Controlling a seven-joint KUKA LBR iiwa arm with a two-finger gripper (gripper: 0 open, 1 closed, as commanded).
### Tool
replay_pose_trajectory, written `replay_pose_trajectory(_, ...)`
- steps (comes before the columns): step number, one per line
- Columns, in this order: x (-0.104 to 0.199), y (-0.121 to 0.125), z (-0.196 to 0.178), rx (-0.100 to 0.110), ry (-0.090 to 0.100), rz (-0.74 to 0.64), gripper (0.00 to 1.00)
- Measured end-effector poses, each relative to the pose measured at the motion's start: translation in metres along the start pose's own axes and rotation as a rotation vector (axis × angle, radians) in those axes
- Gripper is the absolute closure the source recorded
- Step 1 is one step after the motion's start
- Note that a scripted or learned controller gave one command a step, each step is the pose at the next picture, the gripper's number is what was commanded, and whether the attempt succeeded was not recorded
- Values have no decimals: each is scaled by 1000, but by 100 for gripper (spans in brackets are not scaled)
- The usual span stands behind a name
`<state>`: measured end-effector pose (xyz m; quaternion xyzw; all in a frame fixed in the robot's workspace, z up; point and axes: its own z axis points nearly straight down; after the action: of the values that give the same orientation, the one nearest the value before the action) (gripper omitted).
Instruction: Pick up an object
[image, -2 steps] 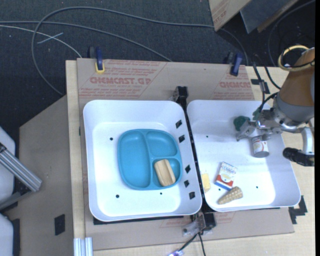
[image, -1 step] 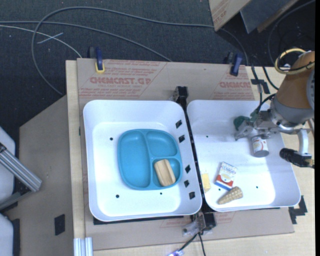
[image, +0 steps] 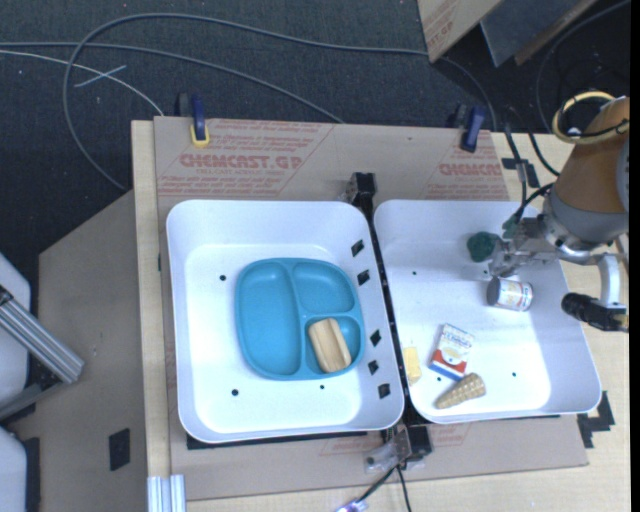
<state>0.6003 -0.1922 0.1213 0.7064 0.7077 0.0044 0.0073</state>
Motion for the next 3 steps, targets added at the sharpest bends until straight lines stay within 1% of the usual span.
replay_pose_trajectory(1,-9,-4,-56,11,2,2,100)
replay_pose_trajectory(2,-15,-9,-106,10,2,2,100)
replay_pose_trajectory(3,-21,2,-164,8,1,1,100)
